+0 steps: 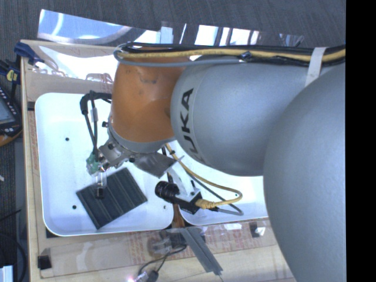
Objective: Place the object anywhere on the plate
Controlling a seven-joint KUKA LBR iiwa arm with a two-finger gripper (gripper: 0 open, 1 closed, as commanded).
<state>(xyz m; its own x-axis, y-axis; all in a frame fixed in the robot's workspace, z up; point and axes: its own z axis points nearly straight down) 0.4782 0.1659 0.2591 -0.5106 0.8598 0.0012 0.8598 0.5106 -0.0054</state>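
A dark ribbed rectangular plate (114, 198) lies tilted in the front part of the left white bin (53, 157). My gripper (99, 181) reaches down from the orange wrist band (141, 104) and its tip is over the plate's upper left corner, close to or touching it. A small green bit (92, 164) shows at the gripper's left side; I cannot tell whether it is a held object or part of the tool. The arm's grey body hides the rest of the scene to the right.
The right bin's front rim (217, 219) shows under the arm. A black connector (167, 191) with a yellow cable (220, 201) hangs near the divide between the bins. Black hoses (88, 113) loop above the gripper. Wooden bench edge (117, 251) in front.
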